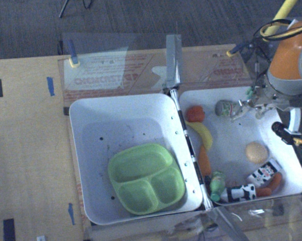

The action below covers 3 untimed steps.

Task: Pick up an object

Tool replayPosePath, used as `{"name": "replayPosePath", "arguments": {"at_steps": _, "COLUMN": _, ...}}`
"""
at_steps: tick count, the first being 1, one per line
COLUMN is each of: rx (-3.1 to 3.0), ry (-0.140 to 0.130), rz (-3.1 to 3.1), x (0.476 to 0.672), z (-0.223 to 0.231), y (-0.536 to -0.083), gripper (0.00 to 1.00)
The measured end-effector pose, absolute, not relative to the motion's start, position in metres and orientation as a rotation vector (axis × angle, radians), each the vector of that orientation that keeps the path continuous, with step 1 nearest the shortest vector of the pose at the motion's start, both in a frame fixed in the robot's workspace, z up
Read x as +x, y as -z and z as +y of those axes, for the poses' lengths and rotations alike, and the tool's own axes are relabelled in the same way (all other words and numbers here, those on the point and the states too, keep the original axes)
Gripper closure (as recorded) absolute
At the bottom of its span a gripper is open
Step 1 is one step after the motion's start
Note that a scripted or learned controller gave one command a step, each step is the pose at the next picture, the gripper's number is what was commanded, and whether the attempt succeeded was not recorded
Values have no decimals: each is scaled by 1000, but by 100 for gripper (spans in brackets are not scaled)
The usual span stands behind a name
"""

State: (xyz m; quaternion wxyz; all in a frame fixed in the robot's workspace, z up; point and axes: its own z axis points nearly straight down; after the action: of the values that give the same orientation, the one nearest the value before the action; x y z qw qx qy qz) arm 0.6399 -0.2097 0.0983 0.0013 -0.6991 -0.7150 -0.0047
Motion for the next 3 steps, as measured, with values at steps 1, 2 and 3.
{"name": "replayPosePath", "arguments": {"at_steps": 1, "rx": -2299, "ry": -54, "rz": -2098, "x": 656, "z": -195, "y": -83, "gripper": 0}}
{"name": "replayPosePath", "arguments": {"at_steps": 2, "rx": -2011, "ry": -5, "rz": -2410, "x": 666, "z": -212, "y": -126, "gripper": 0}}
{"name": "replayPosePath", "arguments": {"at_steps": 3, "rx": -2037, "ry": -13, "rz": -2375, "x": 664, "z": -141, "y": -105, "gripper": 0}}
